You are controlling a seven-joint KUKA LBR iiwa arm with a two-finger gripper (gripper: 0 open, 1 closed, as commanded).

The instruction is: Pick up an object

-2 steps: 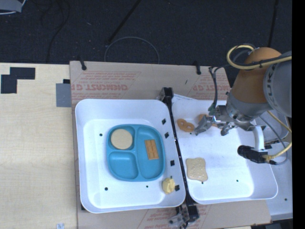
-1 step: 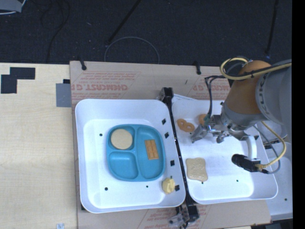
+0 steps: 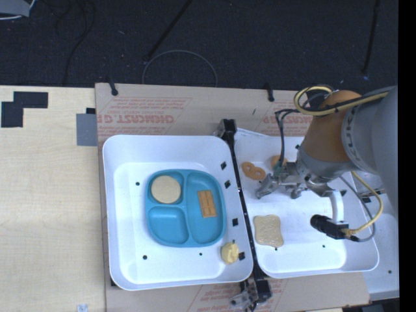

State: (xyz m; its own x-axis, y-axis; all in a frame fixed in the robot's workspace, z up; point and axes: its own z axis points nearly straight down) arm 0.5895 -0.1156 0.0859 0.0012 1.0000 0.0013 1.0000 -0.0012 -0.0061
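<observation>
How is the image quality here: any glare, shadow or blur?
Camera view: even lighting, no harsh glare on the white bins; the blue tray and bread slice look slightly soft; the arm casts little shadow; the claw is small and fuzzy.

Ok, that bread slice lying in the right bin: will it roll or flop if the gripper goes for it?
The bread slice lies flat on the right bin's floor, so rolling seems unlikely. It looks thin with a squarish outline, probably light, so a push would likely slide it. Its low profile may make pinching difficult.
</observation>
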